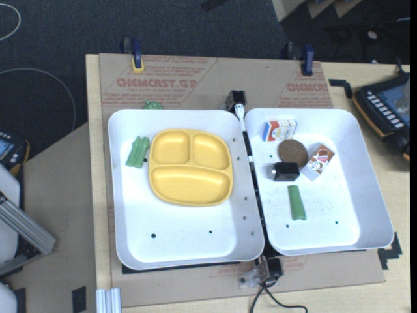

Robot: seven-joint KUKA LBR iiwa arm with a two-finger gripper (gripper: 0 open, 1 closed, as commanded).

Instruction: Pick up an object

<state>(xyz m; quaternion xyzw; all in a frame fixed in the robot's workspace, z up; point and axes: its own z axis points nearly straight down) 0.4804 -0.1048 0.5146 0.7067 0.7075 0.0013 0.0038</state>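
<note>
Nothing is picked yet: the green stick (296, 203) lies alone mid right bin (365, 194), below the black block (285, 171) and brown disc (293, 151), an easy target once the gripper, state unknowable, reaches in.

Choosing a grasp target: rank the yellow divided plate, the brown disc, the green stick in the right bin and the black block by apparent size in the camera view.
1. yellow divided plate
2. green stick and brown disc: too close to rank
3. black block

Fixed overhead camera, slanted down, both bins (124, 175) framed
</note>
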